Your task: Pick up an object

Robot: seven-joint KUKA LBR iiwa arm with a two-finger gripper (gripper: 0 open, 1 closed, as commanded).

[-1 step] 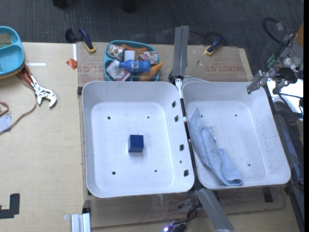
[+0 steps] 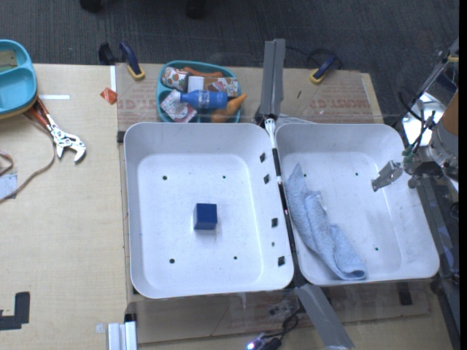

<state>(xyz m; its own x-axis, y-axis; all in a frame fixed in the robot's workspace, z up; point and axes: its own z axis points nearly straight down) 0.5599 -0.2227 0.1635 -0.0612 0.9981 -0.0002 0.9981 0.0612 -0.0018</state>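
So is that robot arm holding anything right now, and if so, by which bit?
Nothing is held. The gripper hangs over the right bin with nothing between its fingers; the light blue cloth lies on that bin's floor, and the blue cube sits in the left bin.

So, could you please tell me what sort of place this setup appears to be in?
Probably a robotics lab or workshop. Two white bins sit on a bench beside a robot arm, a wrench lies on the bench, and clamps hold a board, with carpet and a chair base behind.

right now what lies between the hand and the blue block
In the camera view, the light blue cloth lies in the right bin, then comes the divider where the two bins meet, between the hand and the blue block.
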